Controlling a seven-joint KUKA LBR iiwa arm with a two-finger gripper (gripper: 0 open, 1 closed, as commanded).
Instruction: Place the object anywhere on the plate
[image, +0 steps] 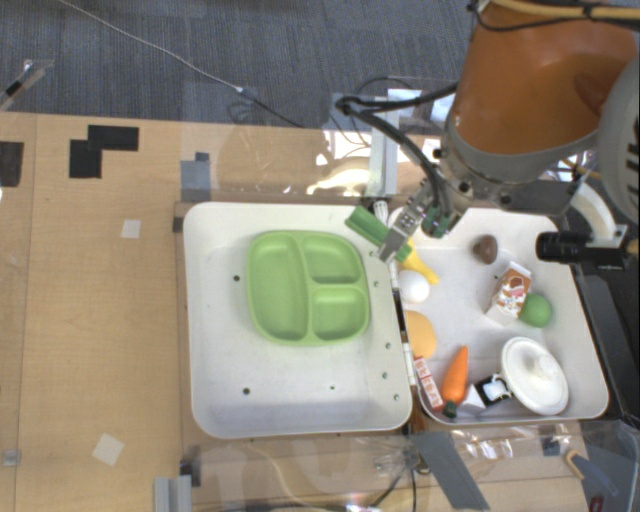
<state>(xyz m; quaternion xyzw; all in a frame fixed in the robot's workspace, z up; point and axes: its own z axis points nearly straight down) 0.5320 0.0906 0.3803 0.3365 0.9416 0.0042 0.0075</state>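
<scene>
You have the wooden surface (90, 330) carrying two white bins side by side. The left bin (230, 400) holds the green plate (307, 287), a three-compartment dish lying flat near the bin's middle. The right bin (585, 385) holds the loose items. The grey arm (540, 80) with its orange band reaches in from the right, its wrist over the wall between the bins.

Your pincer (390, 238) sits above the plate's upper right corner, and a green block (366, 227) appears clamped between its fingers, though the view there is cluttered, so take that as likely rather than sure. The block hangs tilted, just off the plate's rim and apart from it.

In the right bin you see a white lidded bowl (533, 373), a small carton (509, 292) touching a green ball (537, 311), an orange carrot (455, 378), an orange round fruit (420, 333), a white egg (413, 289), a yellow banana piece (416, 265) and a brown nut-like lump (485, 248).
</scene>
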